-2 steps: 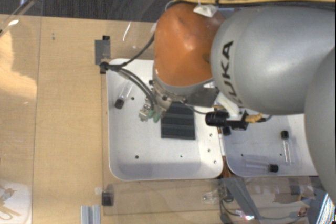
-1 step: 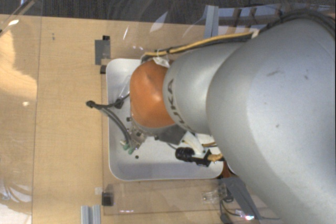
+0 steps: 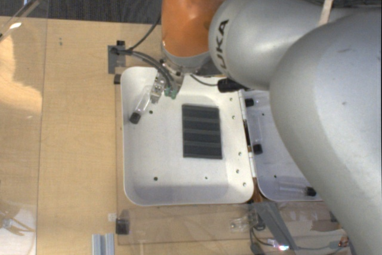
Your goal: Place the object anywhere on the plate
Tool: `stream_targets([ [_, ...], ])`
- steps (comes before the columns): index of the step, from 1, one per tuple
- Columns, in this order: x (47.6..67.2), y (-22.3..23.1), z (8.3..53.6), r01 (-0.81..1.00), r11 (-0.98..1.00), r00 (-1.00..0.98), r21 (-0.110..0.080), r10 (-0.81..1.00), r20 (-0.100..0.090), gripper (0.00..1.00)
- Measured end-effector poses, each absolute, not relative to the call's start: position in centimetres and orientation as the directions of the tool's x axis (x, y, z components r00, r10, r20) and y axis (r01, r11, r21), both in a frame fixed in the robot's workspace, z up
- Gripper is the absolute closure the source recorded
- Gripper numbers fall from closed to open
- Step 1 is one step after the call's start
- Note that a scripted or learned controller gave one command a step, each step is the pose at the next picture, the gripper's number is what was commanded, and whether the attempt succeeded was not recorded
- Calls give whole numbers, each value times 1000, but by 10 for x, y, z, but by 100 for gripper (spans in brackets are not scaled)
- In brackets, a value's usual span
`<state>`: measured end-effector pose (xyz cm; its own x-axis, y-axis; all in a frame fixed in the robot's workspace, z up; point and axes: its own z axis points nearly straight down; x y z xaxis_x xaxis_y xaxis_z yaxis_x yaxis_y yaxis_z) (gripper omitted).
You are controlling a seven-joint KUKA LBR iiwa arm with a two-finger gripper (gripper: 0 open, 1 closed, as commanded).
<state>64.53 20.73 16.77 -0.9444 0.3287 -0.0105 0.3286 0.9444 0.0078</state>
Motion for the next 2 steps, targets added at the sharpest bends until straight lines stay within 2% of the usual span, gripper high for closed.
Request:
stream_targets([
  [1, 637, 236, 197, 532, 847, -847, 9, 532, -6, 100],
  [2, 592, 236, 97, 575, 818, -818, 8, 576, -4, 100],
])
